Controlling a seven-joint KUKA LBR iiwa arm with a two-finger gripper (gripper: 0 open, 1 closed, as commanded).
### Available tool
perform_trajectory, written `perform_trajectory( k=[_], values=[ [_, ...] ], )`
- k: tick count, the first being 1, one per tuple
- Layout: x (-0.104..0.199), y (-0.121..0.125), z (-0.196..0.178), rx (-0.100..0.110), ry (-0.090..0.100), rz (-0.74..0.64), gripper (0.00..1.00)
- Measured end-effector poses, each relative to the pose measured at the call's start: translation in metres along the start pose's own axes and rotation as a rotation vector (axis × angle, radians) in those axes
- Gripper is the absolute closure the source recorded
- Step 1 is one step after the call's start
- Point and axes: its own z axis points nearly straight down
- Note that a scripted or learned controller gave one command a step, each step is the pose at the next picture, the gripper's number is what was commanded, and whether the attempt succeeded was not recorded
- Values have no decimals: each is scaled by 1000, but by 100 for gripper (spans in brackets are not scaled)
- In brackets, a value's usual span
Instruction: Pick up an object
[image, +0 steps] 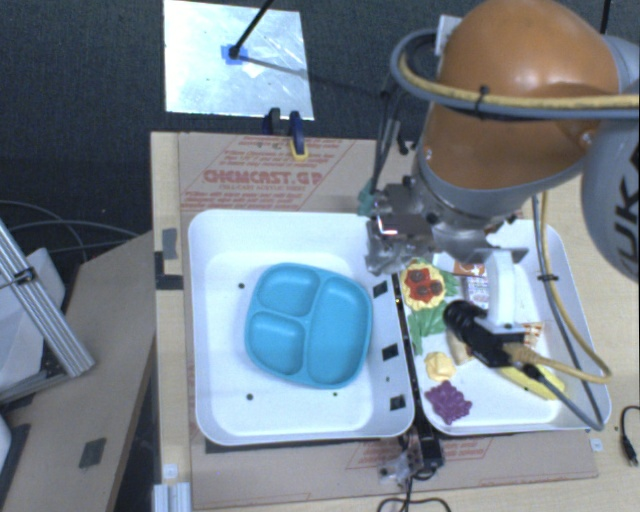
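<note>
Gripper: grey metal two-finger gripper (383, 250), right of frame centre, over the top end of the divide between the bins.
Gripper opening: cannot tell.
Left bin: shallow white bin (215, 300) with a blue plastic three-compartment plate (308, 325) flat in its middle.
Right bin: shallow white bin (572, 300); a red, yellow and green flower-printed piece (424, 292) lies just below the gripper.
Lower down: small pale yellow lump (438, 364), then a purple plastic grape bunch (450, 402).

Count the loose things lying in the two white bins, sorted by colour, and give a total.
Blue: 1, the divided plate in the left bin
Purple: 1, the grape bunch in the right bin
Pale yellow: 1, a small lump
Red and green: 1, the flower piece
Total: 4 clearly seen; the arm may hide more.
</note>
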Motion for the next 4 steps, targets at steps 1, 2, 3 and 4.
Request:
perform_trajectory(
  k=[1,2,3,4],
  values=[
    [0,1,-11,-2,1,-6,100],
    [1,1,-22,-4,2,-11,100],
    [1,2,-33,-7,2,-17,100],
    [1,3,-44,-9,2,-23,100]
  ],
)
